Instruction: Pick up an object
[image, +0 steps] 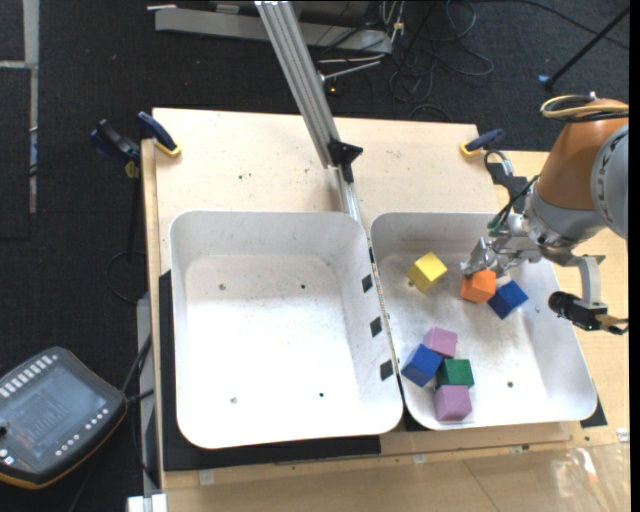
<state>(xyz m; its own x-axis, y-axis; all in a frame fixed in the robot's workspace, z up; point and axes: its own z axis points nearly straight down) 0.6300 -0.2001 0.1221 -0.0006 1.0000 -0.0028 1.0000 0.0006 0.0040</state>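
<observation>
Under gripper (484, 266), orange block (479, 287), half hidden

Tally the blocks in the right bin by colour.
Yellow cube: 1
Orange cube: 1
Blue cubes: 2
Pink-purple cubes: 2
Green cube: 1
Total: 7

Two shallow white bins sit side by side on the bench: the left bin (200, 240) and the right bin (560, 385). Seven small blocks lie in the right one, by colour: one yellow block (428, 270), one orange block (478, 287), one green block (459, 372), two blue blocks (509, 299) (422, 364) and two purple blocks (441, 342) (452, 402) (four of these, the green, one blue and both purple, are bunched together). Three clamps grip the bench's far edge (158, 133) (113, 140) (481, 141).
</observation>
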